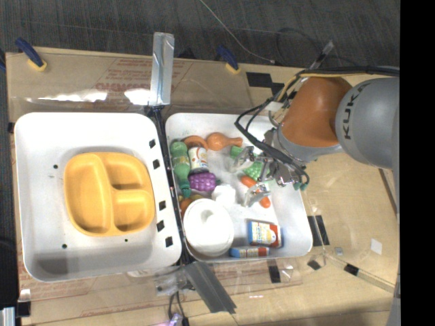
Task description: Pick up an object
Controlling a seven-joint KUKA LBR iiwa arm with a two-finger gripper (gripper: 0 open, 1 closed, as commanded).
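1. The bench (pixel 353 250) was covered with brown cardboard, and dark carpet lay on the far side of it. Blue clamps (pixel 31 54) held the cardboard at the far edge.
2. Two shallow white bins stood side by side. The left bin (pixel 41 250) held a yellow divided tray (pixel 109 192).
3. The right bin (pixel 296 233) held many small things: a purple grape bunch (pixel 202 180), an orange pear-shaped toy (pixel 221 141), a green bottle (pixel 181 165), a small can (pixel 198 157), a white round lid (pixel 208 224), a blue and orange box (pixel 263 233) and a marker (pixel 248 252) at the near wall.
4. Around the gripper, green and orange pieces (pixel 250 172) lay close together and crowded the place.
5. The arm (pixel 340 121) reached in from the right, with its orange band over the right bin's right part. The gripper (pixel 262 182) pointed down among the small pieces; whether it was apart or together could not be told, because cables and clutter hid it.
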